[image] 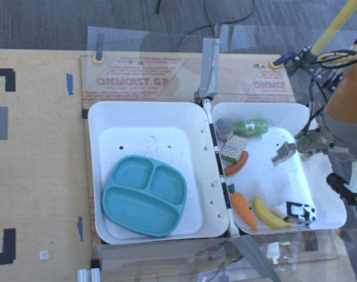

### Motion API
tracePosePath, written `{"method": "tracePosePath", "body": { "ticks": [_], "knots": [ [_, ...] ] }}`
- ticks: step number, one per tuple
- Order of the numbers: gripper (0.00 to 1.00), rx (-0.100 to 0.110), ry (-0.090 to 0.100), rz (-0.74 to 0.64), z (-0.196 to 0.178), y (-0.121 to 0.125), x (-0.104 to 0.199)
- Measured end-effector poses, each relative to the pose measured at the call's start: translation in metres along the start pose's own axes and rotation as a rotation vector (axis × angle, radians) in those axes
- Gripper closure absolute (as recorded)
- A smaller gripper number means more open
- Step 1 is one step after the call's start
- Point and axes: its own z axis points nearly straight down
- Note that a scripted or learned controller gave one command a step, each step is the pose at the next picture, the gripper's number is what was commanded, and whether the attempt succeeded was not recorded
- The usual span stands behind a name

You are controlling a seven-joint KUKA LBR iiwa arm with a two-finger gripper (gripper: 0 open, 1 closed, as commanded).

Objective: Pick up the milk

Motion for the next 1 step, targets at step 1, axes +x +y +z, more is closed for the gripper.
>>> {"method": "tracePosePath", "body": {
  "ticks": [1],
  "knots": [
    [1.00, -0.002, -0.002, -0.002, -0.0100, 0.0009, -0.0001]
  ]
}}
